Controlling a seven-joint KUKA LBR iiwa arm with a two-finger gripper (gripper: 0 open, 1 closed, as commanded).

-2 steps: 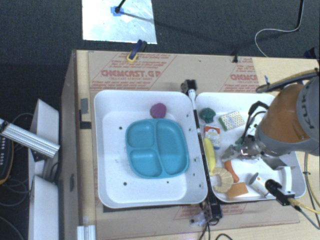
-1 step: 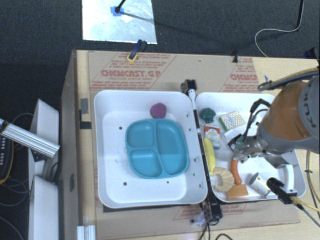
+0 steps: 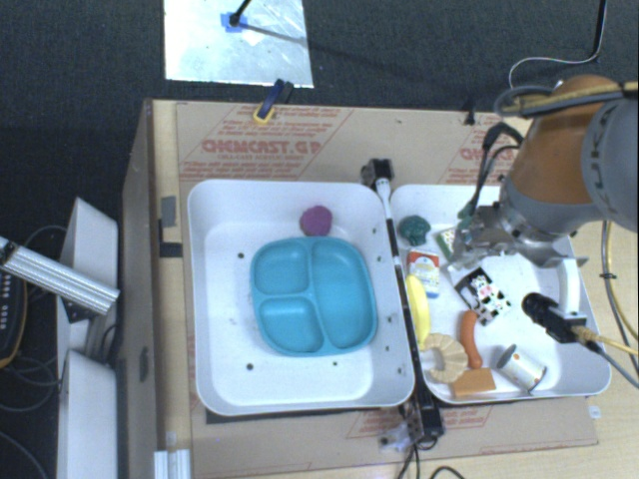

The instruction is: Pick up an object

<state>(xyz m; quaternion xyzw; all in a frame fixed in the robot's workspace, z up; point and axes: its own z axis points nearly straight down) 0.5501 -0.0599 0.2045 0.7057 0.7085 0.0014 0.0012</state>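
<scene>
My gripper [image 3: 461,243] hangs over the back of the right bin [image 3: 589,367], reaching in from the right. Just left of it lies a dark green lump [image 3: 414,230]. Below it stands a small white and red carton [image 3: 424,268]. A black and white patterned cube [image 3: 482,294] sits just under the gripper's right side. Nothing shows between the gripper and these objects that tells of a hold.
The right bin also holds a yellow banana [image 3: 418,312], an orange sausage shape [image 3: 468,337], a tan ring [image 3: 445,357], a brown block [image 3: 473,384] and a silver can [image 3: 520,366]. The left bin [image 3: 215,267] bears a blue divided plate [image 3: 312,295] and a purple ball [image 3: 317,220].
</scene>
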